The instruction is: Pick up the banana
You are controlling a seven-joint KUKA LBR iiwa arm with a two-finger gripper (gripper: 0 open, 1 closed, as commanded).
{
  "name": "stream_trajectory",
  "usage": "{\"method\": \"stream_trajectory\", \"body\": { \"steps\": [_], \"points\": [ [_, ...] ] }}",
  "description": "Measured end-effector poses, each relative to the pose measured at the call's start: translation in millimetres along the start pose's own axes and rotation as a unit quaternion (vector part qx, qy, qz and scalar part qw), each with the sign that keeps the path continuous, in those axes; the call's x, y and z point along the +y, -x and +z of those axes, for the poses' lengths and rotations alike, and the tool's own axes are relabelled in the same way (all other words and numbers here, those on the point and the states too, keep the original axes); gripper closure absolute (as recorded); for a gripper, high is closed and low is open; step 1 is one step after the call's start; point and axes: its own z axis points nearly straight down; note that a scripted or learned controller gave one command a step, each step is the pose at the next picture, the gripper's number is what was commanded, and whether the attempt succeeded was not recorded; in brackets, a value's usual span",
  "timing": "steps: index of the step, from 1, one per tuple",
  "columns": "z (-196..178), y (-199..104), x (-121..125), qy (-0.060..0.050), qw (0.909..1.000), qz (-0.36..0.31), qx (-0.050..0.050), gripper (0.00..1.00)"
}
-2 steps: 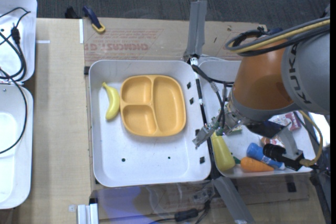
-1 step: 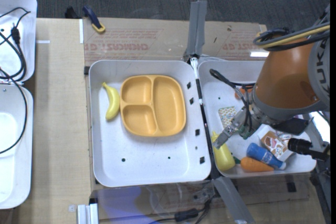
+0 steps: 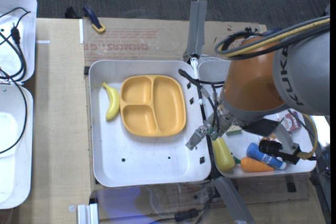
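The banana (image 3: 111, 102) lies in the left bin (image 3: 105, 165), near its left wall and just beside the left edge of the yellow divided plate (image 3: 153, 105); its long axis runs roughly up and down the view, with the thin stem end at the top and the thicker end lowest, and the curve bulges away from the plate; nothing touches it. The gripper (image 3: 198, 137) hangs over the left bin's right edge, well apart from the banana; its fingers are too small and cluttered to read, so I cannot tell their state. In the right bin (image 3: 273, 171) lie a yellow pear-shaped item (image 3: 222, 155), an orange carrot (image 3: 256, 165) and a blue marker (image 3: 265, 156); both bins rest on the desk (image 3: 58, 113).
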Motion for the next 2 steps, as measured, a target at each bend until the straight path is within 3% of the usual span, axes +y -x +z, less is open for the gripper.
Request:
{"method": "stream_trajectory", "body": {
  "steps": [1, 2],
  "points": [
    [-0.2, 33.3, -19.7, 0.0, 0.987, -0.161, 0.0, 0.0],
    [0.0, 25.9, -21.5, 0.001, 0.9559, -0.294, 0.0, 0.0]
  ]
}}
